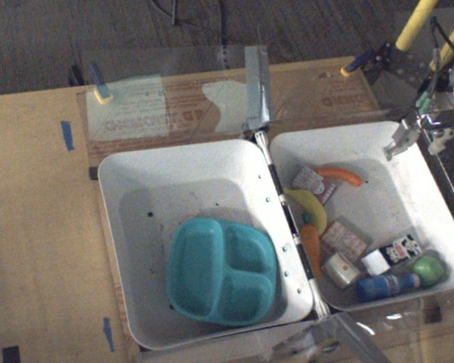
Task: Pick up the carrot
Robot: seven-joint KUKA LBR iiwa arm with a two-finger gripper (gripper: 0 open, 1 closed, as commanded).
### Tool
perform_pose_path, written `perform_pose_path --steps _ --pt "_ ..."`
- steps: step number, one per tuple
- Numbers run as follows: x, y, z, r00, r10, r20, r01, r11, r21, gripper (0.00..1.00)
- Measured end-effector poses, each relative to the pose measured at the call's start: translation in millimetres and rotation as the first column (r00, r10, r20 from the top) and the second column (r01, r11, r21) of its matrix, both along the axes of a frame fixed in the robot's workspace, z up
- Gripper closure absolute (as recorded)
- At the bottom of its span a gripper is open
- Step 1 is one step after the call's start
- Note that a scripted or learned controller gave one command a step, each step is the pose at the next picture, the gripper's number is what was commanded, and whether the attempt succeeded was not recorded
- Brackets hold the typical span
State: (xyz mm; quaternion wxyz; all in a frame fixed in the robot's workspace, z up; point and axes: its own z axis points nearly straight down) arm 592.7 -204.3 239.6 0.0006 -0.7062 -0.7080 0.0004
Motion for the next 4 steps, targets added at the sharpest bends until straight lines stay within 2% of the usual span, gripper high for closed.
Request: perform_pose_path --steps 1,2,3,4 --pt "48 49 -102 0.995 0.096 -0.001 -0.096 0.995 0.000 0.00" --pt "-3 -13 35 0.955 0.297 0.004 -0.297 0.955 -0.003 0.00" --pt "-2 29 -127 0.942 0.336 0.001 -0.336 0.942 0.000 0.00" --pt "-48 53 -151 0.992 0.124 0.005 -0.124 0.992 -0.002 0.00"
